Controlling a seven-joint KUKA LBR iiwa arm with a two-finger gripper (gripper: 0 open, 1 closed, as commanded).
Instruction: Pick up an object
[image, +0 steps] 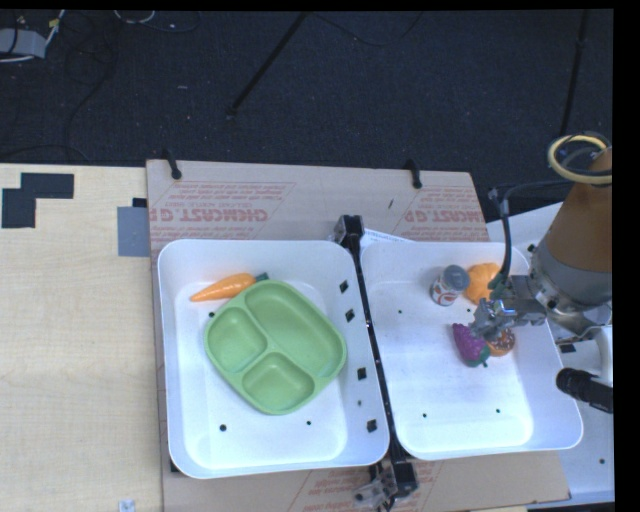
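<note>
Two-finger metal gripper (489, 323) low in right white bin (460, 430), over purple plastic toy (467, 343), beside small orange-red piece (501, 343). Claw state: cannot tell, too blurred. Advice: centre on purple toy alone, avoid neighbour, descend fully, close firmly, lift straight. Orange toy carrot (223, 288) and green divided plate (274, 345) sit in left bin.

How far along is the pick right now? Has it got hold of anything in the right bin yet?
Done: the arm has reached into the right bin, and the gripper sits low over the purple toy, beside an orange piece and a small can. In hand: nothing clearly between the fingers, so no grasp is confirmed. Left: close on a toy and lift it. The carrot and green tray lie in the left bin.
</note>
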